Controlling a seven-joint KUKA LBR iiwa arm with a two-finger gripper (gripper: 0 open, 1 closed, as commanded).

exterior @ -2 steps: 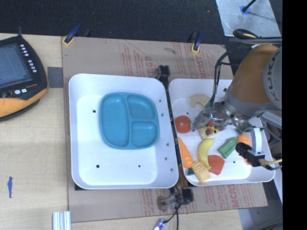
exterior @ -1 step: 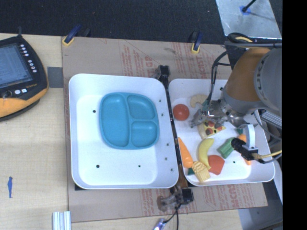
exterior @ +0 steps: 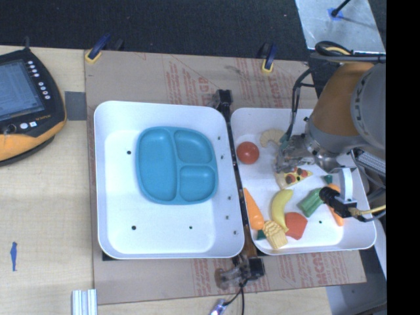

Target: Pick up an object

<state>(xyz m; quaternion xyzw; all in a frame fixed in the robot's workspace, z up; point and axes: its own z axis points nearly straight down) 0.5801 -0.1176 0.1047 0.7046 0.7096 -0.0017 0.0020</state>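
Observation:
The right bin [exterior: 354,240] holds several toy foods. Among them are a red tomato [exterior: 247,152], a beige piece [exterior: 269,136], a yellow banana [exterior: 281,204], an orange carrot [exterior: 253,209], a green piece [exterior: 311,202], a red piece [exterior: 296,225] and a yellow ridged block [exterior: 275,235]. My gripper [exterior: 289,159] hangs low over the middle of this bin, right of the tomato. It sits directly above a small multicoloured toy [exterior: 294,176], and its own body hides whether they touch.
The left bin [exterior: 111,176] carries a blue divided plate [exterior: 176,164]. A black bar [exterior: 231,149] runs between the bins. The arm's orange band [exterior: 336,100] looms over the right bin's far right corner. A teach pendant [exterior: 23,107] lies at the far left of the bench.

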